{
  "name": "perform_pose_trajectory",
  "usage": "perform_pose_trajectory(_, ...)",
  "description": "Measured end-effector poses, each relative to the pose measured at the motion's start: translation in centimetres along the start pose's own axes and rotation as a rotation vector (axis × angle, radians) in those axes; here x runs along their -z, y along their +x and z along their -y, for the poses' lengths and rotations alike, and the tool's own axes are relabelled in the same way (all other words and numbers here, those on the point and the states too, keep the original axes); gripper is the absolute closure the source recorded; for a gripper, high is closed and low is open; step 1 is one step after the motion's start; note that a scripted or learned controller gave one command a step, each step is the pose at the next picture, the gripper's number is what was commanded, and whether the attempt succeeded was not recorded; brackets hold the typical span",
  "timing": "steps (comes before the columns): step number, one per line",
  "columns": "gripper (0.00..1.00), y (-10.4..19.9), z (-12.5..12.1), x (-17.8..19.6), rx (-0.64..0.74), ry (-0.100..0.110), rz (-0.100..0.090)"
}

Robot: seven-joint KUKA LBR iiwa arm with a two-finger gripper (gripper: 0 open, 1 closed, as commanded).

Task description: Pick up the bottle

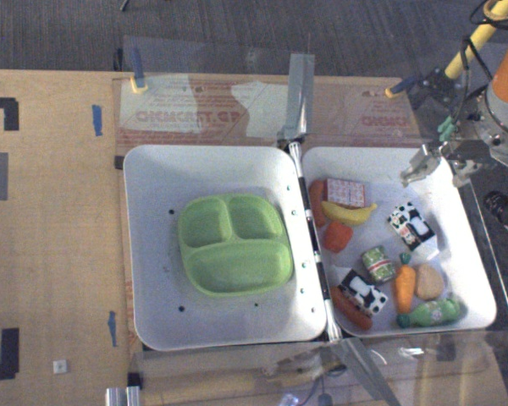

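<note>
The bottle (432,313) is green with a lighter label and lies on its side in the front right corner of the right bin (478,252). My gripper (438,167) hovers over that bin's far right corner, well behind the bottle. Its two fingers stand apart, open, with nothing between them. The grey arm with its orange band comes in from the right edge.
The right bin also holds a banana (349,212), a pink box (345,193), a tomato (337,237), two cow-patterned cartons (411,225) (364,293), a green can (378,263), a carrot (405,284) and a potato (429,282) beside the bottle. A green divided plate (234,244) lies in the left bin (152,184).
</note>
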State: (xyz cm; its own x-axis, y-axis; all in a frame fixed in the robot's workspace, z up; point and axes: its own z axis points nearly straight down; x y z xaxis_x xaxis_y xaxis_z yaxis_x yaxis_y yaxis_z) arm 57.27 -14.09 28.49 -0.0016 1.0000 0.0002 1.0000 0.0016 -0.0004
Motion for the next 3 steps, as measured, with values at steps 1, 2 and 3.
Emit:
perform_pose_trajectory(1, 0.00, 4.6, 2.5, -13.3, -0.157, 0.000, 0.000)
perform_pose_trajectory(2, 0.00, -1.2, 9.4, -14.5, -0.461, 0.004, -0.001)
perform_pose_trajectory(3, 1.00, -1.2, 9.4, -13.6, -0.463, 0.003, -0.001)
